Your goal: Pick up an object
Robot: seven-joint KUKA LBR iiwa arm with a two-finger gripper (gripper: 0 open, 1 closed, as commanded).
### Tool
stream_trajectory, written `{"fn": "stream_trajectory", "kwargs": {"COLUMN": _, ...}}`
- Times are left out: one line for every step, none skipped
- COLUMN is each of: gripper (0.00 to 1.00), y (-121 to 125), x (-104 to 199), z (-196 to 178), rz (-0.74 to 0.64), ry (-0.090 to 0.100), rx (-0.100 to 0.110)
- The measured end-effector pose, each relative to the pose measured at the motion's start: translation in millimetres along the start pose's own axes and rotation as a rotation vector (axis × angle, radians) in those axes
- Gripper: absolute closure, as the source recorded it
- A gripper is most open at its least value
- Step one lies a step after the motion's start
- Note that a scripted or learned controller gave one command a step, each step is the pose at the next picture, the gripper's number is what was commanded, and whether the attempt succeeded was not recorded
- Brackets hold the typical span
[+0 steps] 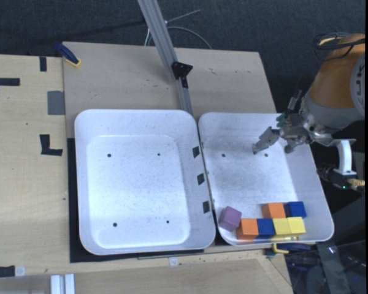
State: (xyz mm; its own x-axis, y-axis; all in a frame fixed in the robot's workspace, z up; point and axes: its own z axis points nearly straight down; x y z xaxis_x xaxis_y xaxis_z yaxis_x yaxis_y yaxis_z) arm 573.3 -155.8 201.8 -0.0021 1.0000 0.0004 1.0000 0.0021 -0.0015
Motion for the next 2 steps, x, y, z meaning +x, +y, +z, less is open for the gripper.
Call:
{"fn": "stream_trajectory", "kwargs": {"gripper": 0.00, "y": 47, "x": -12, "z": 56, "rz": -0.001, "ry": -0.002, "rx": 0.001}}
{"fn": "stream_trajectory", "kwargs": {"gripper": 0.00, "y": 94, "x": 18, "z": -73, "rz": -0.003, "ry": -0.002, "rx": -0.010}}
